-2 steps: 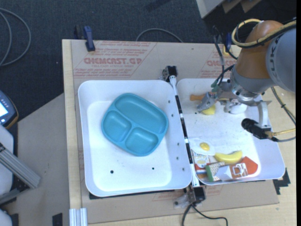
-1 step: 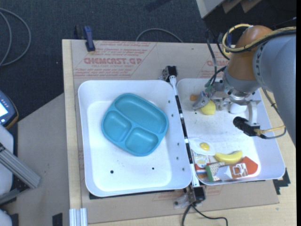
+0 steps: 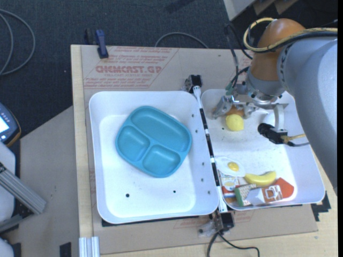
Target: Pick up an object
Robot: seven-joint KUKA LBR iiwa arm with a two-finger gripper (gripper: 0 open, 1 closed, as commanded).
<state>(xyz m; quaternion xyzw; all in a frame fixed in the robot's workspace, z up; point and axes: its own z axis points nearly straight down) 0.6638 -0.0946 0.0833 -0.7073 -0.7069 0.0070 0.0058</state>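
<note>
Camera view: gripper [image 3: 234,110] low in right bin [image 3: 305,189], far end, directly over lemon [image 3: 234,123]; finger spread cannot be told. Near end: fried egg [image 3: 232,166], banana [image 3: 261,178], carton [image 3: 263,192]. Left bin [image 3: 107,191]: blue plate [image 3: 153,141].

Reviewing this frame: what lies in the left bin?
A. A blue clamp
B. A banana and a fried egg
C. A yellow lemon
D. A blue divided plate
D: the blue divided plate lies alone in the left bin, while the banana, fried egg and lemon are all in the right bin.
</note>
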